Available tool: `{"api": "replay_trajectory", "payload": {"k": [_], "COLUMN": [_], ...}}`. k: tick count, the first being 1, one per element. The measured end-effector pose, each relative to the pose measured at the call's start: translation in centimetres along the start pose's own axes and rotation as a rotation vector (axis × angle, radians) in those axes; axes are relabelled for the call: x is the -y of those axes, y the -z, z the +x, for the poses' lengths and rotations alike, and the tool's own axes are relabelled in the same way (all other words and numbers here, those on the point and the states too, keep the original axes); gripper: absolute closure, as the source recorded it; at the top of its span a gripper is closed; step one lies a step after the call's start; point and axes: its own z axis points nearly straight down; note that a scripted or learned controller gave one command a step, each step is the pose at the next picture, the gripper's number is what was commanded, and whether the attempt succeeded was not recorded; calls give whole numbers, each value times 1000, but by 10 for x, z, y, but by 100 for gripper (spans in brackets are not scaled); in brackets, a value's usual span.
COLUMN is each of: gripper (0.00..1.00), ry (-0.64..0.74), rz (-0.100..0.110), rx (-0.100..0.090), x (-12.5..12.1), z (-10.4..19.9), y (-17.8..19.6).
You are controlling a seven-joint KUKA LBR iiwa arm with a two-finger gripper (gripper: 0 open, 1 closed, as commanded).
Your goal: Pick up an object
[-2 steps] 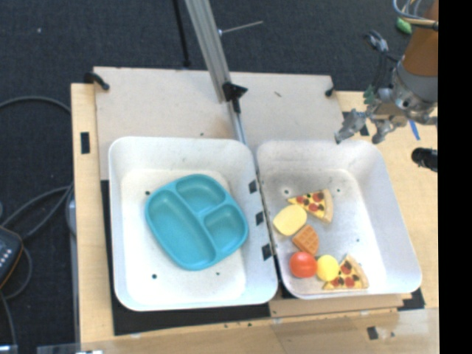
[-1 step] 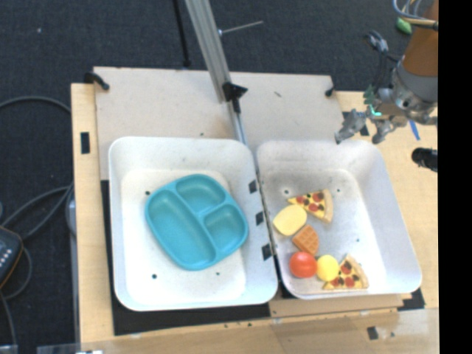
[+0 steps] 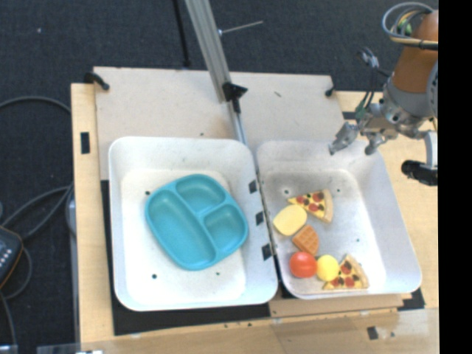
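In the right bin [image 3: 383, 198] lie several toy foods: a pizza slice [image 3: 314, 204], a pale yellow piece [image 3: 290, 219], a brown waffle [image 3: 305, 240], a red tomato [image 3: 302, 265], a yellow lemon [image 3: 327, 268] and a second pizza slice [image 3: 352, 273]. My gripper [image 3: 358, 140] hangs over the bin's far right rim, well above and behind the food. Its two fingers stand apart with nothing between them.
The left bin [image 3: 133, 161] holds a teal divided plate [image 3: 196, 220]. A slanted metal pole [image 3: 214, 50] rises from the seam between the bins at the back. Cables lie on the dark floor at the left.
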Motion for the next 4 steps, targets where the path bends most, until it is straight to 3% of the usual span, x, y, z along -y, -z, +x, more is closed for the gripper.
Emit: {"api": "replay_trajectory", "payload": {"k": [2,3,4], "gripper": [0,100,100], "ry": [2,3,-2], "rz": [-1,-8,-11], "rx": [0,5,1], "x": [9,7,12], "z": [1,0,-1], "y": [-89,-73,-10]}}
